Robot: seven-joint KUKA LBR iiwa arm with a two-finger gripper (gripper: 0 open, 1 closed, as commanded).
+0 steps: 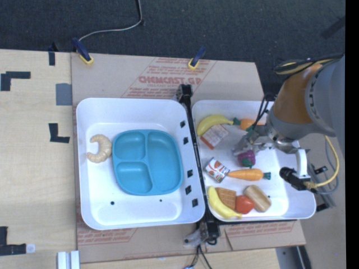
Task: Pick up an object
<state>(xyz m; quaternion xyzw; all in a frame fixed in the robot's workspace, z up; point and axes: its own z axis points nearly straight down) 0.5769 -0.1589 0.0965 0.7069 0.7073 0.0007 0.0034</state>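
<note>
A: Right bin (291, 209), contents? 
B: Two bananas, carrot (245, 175), purple vegetable (246, 158), tomato, bread pieces, two small cartons. Left bin (90, 150): blue divided plate (147, 161), croissant (100, 148).

A: Gripper (251, 145)? 
B: Low over the right bin, just above the purple vegetable. How far it is open, or whether it holds anything: cannot tell.

A: Step in hand? 
B: Likely approach or grasp; nothing visibly lifted.

A: Next move calls for? 
B: Closing squarely on the purple vegetable, clear of the carrot beside it, then a straight lift.

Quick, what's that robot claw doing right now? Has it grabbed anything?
Gripper: down in the right bin, right at a purple toy; a grab cannot be told from here.
</note>
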